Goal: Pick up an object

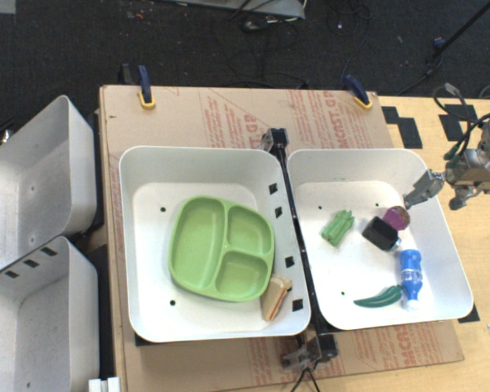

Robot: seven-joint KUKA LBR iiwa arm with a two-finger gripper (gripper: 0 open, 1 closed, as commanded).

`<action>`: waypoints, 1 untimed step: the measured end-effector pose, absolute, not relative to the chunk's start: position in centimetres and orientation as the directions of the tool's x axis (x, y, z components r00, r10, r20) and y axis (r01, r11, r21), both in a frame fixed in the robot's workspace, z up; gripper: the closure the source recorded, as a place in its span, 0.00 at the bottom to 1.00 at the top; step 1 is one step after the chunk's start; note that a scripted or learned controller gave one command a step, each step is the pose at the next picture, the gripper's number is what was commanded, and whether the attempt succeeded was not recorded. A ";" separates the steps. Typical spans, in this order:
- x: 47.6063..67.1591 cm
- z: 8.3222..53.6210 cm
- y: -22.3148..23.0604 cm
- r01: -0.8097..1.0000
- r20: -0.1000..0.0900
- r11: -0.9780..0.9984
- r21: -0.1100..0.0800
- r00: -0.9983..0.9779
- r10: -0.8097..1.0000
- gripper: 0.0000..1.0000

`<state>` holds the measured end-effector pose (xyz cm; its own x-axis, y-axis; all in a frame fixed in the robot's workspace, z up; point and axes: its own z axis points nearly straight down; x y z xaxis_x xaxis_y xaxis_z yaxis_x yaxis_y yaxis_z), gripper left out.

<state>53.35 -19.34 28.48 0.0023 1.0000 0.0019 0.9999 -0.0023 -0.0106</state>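
Purple and black mark the likeliest target: a small purple object sits in the right bin, touching a black block just below and to its left. The gripper hangs at the bin's upper right rim, near the purple piece but apart from it. One grey finger slants down toward the bin; nothing can be seen between the fingers, and how wide they stand cannot be told from this angle.

The step in hand looks like the approach, with no grasp yet made. The next move probably calls for the gripper to travel a little left and down over the purple object, then line up so the fingers straddle it without catching the black block pressed against it. That contact is the main hazard: a close could take both or push one aside.

Other candidates lie in the same bin. A green ridged piece rests near the centre, well clear of its neighbours. A blue bottle lies lower right, with a dark green pepper-like shape touching its lower end.

The left bin carries a green divided plate and a tan wedge leaning at the plate's lower right edge, far from the gripper.
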 end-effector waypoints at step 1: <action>53.6 29.0 -19.3 1.000 -0.001 0.001 0.000 -0.001 1.000 0.00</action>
<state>53.55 -19.29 29.04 -0.0008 1.0000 -0.0005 1.0000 0.0008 -0.0003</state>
